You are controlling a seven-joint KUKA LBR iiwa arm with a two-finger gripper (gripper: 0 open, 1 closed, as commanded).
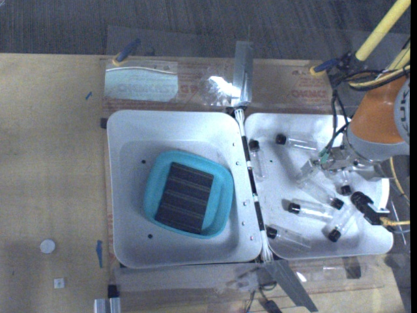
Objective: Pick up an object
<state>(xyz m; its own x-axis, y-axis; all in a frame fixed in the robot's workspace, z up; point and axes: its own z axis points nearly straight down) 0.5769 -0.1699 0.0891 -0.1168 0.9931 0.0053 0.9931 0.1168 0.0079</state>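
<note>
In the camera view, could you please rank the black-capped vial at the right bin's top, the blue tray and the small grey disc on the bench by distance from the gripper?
Measured from the gripper, in the right bin:
1. Black-capped vial, same bin, up-left of it.
2. Blue tray, in the left bin.
3. Small grey disc, on the bench at far left.

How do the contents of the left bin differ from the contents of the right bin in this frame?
The left bin holds one large blue tray carrying a dark ribbed block; the right bin holds several small clear vials with black caps, scattered at different angles. Both bins are shallow and white.
</note>
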